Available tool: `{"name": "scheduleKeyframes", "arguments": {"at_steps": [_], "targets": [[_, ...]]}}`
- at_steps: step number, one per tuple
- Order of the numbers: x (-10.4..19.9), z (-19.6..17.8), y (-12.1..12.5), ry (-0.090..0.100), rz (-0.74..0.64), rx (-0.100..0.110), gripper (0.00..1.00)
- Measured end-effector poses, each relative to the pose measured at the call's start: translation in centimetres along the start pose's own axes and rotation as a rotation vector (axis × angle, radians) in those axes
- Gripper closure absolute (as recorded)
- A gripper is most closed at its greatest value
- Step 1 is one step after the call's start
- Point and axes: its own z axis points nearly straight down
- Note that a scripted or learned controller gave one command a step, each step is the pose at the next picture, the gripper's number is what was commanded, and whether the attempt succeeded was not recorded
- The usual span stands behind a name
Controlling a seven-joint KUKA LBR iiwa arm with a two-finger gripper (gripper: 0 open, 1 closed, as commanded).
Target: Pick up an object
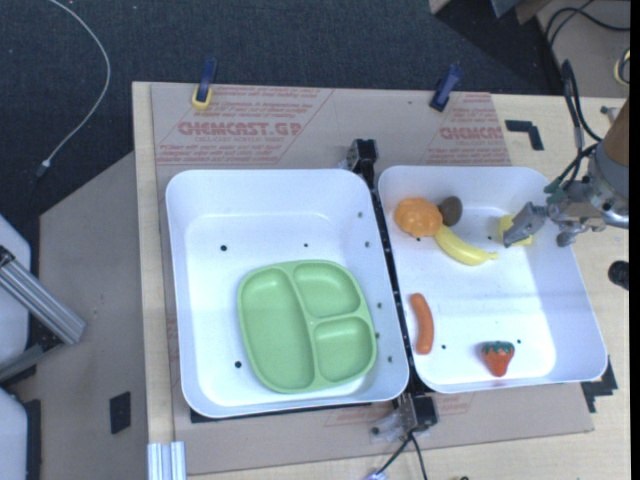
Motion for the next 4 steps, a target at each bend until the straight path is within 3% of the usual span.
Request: {"name": "scheduleKeyframes", "arguments": {"at_steps": [1, 3, 4], "targets": [[0.0, -0.8, 0.3, -0.004, -0.004, -0.014, 0.00], [-0.2, 10.2, -0.2, -0.001, -0.003, -0.008, 0.00], [-0.3, 8.8, -0.1, -0.004, -0.004, -0.015, 1.00]]}}
